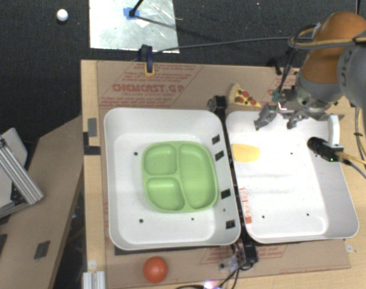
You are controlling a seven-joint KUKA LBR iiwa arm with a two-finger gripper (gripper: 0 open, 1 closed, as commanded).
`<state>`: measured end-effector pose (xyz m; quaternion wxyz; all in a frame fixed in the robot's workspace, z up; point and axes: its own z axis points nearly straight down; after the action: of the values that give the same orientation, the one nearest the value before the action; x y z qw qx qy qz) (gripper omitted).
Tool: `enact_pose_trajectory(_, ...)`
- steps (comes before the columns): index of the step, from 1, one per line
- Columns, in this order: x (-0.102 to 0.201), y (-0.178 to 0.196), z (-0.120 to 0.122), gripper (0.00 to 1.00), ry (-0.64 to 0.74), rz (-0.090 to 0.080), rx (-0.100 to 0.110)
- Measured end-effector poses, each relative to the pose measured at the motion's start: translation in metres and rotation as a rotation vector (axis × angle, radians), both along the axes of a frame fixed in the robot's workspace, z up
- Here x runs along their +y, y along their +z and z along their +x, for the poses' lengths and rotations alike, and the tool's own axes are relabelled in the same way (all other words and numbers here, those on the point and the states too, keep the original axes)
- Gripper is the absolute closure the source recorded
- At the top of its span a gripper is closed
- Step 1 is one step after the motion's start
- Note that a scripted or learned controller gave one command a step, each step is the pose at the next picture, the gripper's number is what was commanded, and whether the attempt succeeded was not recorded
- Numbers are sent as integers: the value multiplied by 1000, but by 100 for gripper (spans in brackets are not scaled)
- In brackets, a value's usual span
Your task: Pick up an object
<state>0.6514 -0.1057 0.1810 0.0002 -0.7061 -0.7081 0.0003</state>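
One yellow piece (245, 153) lies flat on the floor of the right bin (303, 221), toward that bin's far-left corner and close to its left wall. It is a low, plain oval, wider than it is deep, with no marking that can be read; what it is made of is too small to tell. The fingers (262, 119) hang over the right bin's far rim, beyond the yellow piece and apart from it, spread with nothing between them. The arm (336, 53) covers the right bin's far-right corner, so that stretch of rim and floor is hidden. Just outside the right bin's far-left corner a toy pizza slice (244, 95) rests on the counter (129, 77). Left of the right bin, in the left bin (120, 131), sits a green tray (178, 176) with three wells. Well left of the right bin's near-left corner, an orange ball (155, 269) lies on the counter.
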Motion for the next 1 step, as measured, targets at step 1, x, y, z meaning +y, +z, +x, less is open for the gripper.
enact_pose_trajectory(1, -2, -62, 2, 0, -1, 0, 0)
